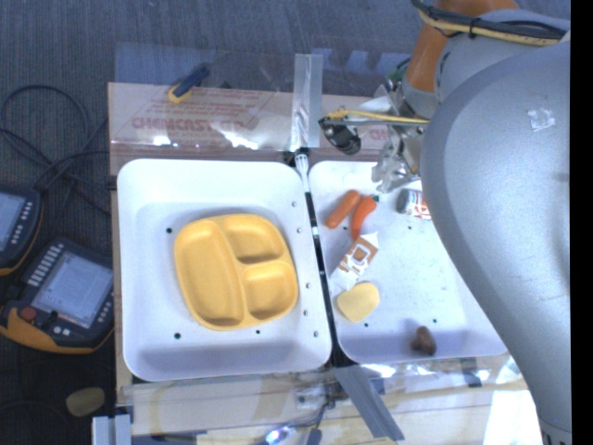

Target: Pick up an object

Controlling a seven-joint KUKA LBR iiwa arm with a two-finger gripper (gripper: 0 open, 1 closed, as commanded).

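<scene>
From above, two orange carrot pieces (351,209) lie side by side near the far edge of the right bin (398,336), along with a small printed packet (358,256), a pale yellow chip (357,301) and a brown lump (423,340). The left bin (148,341) holds a yellow divided tray (235,269). The gripper (397,176) hangs just beside the carrots; whether it is spread or closed cannot be told.

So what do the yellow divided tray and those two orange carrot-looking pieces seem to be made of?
Yellow divided tray: likely moulded plastic, smooth, slightly glossy, one even colour, rounded compartment edges. Orange carrot-looking pieces: probably plastic toy food, with flat uniform colour; too small to be sure.
</scene>
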